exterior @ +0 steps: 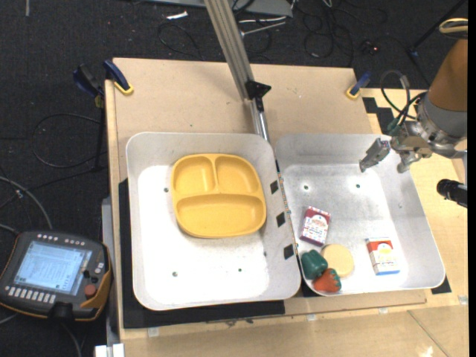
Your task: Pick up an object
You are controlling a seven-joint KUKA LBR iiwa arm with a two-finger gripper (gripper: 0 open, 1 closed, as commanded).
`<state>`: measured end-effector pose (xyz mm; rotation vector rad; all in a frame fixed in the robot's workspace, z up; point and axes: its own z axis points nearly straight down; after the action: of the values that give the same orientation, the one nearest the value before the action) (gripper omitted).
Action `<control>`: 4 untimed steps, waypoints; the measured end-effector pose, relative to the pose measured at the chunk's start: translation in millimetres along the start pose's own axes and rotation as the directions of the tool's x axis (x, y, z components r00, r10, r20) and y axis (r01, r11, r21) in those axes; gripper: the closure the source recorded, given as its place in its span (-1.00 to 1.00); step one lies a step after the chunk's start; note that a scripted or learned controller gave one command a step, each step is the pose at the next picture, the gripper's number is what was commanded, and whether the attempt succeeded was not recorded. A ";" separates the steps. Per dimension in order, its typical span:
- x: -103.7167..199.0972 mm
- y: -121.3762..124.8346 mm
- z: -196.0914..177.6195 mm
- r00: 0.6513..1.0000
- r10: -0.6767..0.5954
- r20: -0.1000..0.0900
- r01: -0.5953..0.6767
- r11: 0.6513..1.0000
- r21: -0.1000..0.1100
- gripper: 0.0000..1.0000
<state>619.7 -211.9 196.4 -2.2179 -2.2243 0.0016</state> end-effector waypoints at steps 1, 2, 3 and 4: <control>0.1 0.0 0.0 1.000 0.000 0.000 0.000 1.000 0.000 -1.00; 8.3 -7.9 56.5 1.000 0.001 -0.002 -0.001 1.000 0.004 -1.00; 9.5 -8.2 103.8 1.000 0.002 -0.001 -0.002 1.000 0.002 -1.00; 9.2 -6.6 90.3 1.000 0.001 0.001 -0.001 1.000 -0.004 1.00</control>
<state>613.0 -202.8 106.1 -2.2216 -2.2261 -0.0013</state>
